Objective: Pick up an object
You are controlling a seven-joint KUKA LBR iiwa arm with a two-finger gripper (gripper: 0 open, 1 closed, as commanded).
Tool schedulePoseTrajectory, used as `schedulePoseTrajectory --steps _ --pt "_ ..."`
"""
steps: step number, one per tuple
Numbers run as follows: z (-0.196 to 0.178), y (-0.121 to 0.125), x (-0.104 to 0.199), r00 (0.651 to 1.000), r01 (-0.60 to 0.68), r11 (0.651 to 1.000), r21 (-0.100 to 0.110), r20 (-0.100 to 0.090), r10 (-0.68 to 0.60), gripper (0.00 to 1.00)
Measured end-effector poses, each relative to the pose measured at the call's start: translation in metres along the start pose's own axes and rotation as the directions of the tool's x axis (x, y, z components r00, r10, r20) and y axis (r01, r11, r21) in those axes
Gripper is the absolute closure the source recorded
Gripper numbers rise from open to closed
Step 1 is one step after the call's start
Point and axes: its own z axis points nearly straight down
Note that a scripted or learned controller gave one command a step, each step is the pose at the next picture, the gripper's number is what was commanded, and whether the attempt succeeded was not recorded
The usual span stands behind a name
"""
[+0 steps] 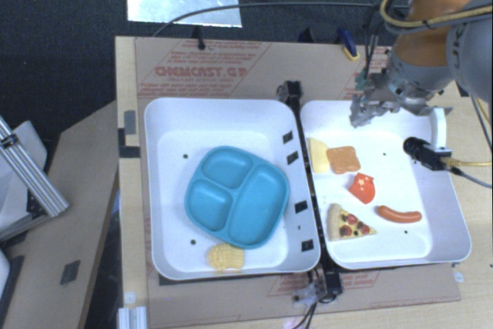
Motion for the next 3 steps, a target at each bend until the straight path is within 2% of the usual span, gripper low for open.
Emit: schedulePoseTrajectory --steps 1,2,3 --pt "0.003 -0.016 0.044 1.000 0.000 1.000 0.002 0.000 0.000 1.00" --pt "-0.007 -0.040 0.100 1.000 0.002 1.000 0.001 -0.002 -0.002 1.00" --pt "0.001 -0.066 0.150 1.000 0.002 1.000 0.003 -0.001 -0.002 1.00"
